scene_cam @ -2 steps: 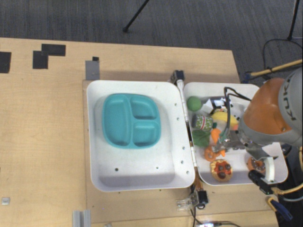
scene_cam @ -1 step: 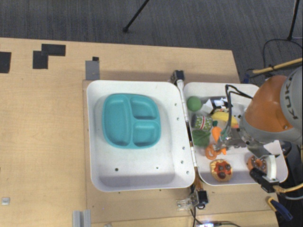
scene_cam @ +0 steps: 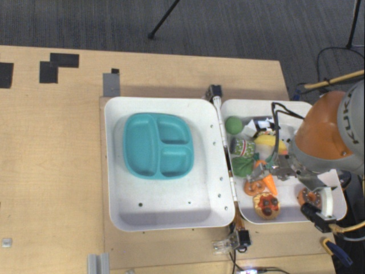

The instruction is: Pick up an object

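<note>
From the camera above, you see the arm (scene_cam: 328, 133) reaching in from the right over the right bin (scene_cam: 336, 210). Its tool (scene_cam: 272, 167) is low among the toy food there, just beside an orange carrot piece (scene_cam: 269, 184) and a leafy green piece (scene_cam: 242, 164); you cannot tell how it stands or if it has hold of anything. A green ball (scene_cam: 233, 124) lies near the divider. In the left bin (scene_cam: 171, 213) rests a teal divided plate (scene_cam: 158, 145).
</note>
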Motion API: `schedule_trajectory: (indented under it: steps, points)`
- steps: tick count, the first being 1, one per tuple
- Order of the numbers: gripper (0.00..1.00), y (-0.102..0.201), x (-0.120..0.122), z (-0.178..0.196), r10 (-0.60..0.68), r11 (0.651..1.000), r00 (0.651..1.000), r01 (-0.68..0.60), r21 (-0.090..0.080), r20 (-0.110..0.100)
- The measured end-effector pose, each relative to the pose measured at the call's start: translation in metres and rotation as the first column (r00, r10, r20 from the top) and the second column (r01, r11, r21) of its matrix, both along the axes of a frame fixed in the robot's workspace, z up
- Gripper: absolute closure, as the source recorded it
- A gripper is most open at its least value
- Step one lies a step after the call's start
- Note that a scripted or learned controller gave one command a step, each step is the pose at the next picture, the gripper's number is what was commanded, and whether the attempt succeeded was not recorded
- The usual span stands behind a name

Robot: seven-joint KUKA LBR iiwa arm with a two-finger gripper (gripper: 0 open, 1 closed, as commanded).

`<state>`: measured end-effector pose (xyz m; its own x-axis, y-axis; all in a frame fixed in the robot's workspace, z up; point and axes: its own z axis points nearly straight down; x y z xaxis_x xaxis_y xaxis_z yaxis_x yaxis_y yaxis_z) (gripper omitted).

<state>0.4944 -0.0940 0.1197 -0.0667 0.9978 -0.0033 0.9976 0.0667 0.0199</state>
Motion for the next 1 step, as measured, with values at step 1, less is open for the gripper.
schedule_trajectory:
  steps: [1]
  points:
    - [0.00, 0.0085, -0.0053, -0.0326, 0.262, 0.965, 0.965, -0.262, -0.002, -0.013]
